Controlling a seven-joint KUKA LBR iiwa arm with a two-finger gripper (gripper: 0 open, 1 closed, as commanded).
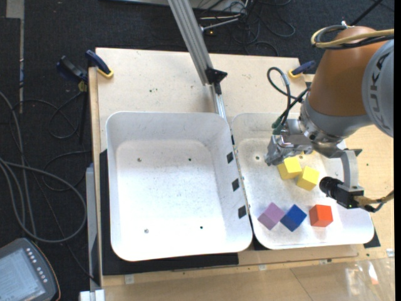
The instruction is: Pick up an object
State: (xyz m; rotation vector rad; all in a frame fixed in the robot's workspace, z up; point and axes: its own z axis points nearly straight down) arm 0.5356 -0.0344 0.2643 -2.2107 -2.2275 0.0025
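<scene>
The pincer (pixel 280 153) hangs low in the right bin (pixel 250 144), just above the nearer yellow block (pixel 290 167), seemingly lined up to grasp it; whether it is spread, I cannot tell.

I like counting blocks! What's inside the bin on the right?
The right bin holds five blocks: two yellow blocks, a purple block, a blue block and an orange block. The arm covers the bin's far part.
</scene>
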